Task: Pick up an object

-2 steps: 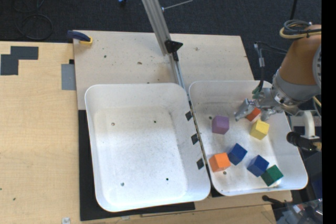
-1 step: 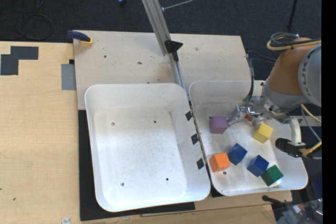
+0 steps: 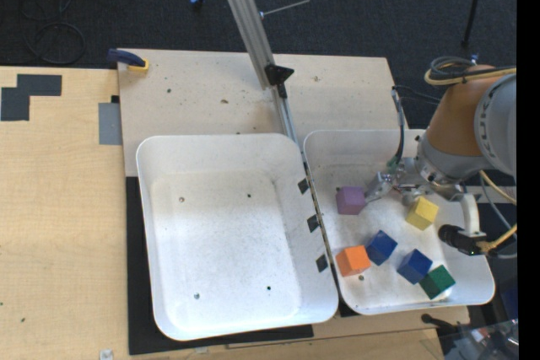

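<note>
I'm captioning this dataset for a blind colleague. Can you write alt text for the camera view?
The grey arm's gripper hangs low in the right white bin, beside a purple cube and a yellow cube. Nearer the bin's front lie an orange cube, two blue cubes and a green cube.

Two bins side by side on the bench (image 3: pixel 202 93): left bin (image 3: pixel 169 156), right bin (image 3: pixel 354 143). In the right bin, six blocks. Rearmost, one block (image 3: pixel 350 200) near the divider, with the gripper (image 3: pixel 396 185) just to its right. Right of that, another block (image 3: pixel 423 212). Nearer the front, a block (image 3: pixel 353 260) by the divider, then three more (image 3: pixel 382 247) (image 3: pixel 414 265) (image 3: pixel 438 281) trailing rightward toward the front rim.
</note>
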### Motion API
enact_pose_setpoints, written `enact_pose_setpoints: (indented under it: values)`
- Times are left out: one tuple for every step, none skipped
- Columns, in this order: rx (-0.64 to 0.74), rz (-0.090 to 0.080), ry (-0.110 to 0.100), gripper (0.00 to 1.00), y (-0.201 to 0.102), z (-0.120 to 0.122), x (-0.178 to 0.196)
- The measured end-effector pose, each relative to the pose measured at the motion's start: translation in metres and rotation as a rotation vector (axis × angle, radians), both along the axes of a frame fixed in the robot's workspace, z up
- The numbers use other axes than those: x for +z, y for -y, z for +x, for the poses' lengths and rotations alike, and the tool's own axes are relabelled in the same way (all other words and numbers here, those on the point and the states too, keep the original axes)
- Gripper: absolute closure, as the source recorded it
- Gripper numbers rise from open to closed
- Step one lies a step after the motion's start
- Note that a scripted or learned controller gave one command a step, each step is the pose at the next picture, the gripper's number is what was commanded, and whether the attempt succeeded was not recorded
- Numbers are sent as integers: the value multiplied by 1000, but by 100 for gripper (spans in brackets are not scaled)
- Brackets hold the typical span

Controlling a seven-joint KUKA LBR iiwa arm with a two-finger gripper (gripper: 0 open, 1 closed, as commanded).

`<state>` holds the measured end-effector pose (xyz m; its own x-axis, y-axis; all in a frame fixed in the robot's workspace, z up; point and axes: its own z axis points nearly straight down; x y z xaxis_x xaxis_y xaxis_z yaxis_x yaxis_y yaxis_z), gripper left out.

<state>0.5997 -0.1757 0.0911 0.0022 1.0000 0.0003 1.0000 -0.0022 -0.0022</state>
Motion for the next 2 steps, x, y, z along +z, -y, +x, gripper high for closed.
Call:
enact_pose_setpoints:
  values:
    - [-3,1,-1,100,0,0,10]
    - [-1,-1,6,100,4,1,73]
